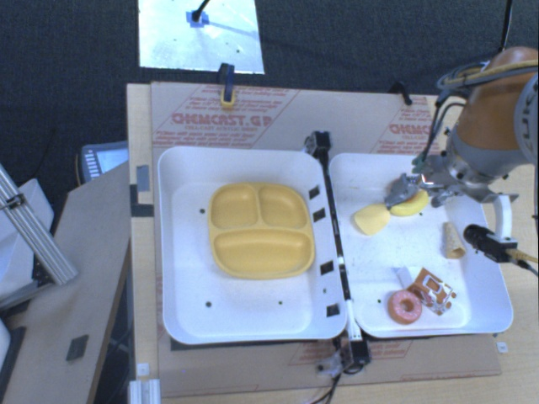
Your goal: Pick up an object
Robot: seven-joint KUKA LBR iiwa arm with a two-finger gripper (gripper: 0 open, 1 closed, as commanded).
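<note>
My gripper hangs over the upper middle of the right bin, at the end of the grey and orange arm that comes in from the right. Directly beneath it lies a small yellow banana, partly covered by the gripper's metal. A pale yellow lemon-shaped piece rests just left of the banana. Whether the gripper touches the banana cannot be made out.
The right bin also holds a tan cone, a pink-brown donut, a brown pretzel-like piece and a small grey strip. In the left bin lies a yellow divided plate. A black divider separates the bins.
</note>
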